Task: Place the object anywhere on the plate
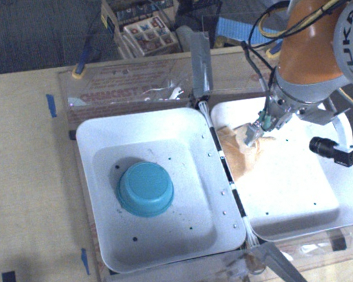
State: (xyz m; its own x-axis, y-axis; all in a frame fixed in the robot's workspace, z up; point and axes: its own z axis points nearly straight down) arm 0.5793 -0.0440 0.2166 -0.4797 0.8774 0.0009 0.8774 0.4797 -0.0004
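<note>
End effector (258, 129) over tan object (238, 150), right bin (317, 215)

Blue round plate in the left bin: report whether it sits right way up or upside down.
Upside down, apparently: the blue round plate shows a flat raised top narrower than its lower rim, on the left white bin's floor.

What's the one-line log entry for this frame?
claw: over tan object, right bin, grasp unclear | blue plate: left bin, bare | placement: not yet done

Arm (318, 39) cut off by top and right edges. Hand (257, 129) small, blurred; finger state unreadable. Tan object (238, 151) in right bin (304, 217) overexposed, outline lost against white floor, part hidden under hand. Clutter (146, 17) behind bench dim, mostly indistinct.
</note>
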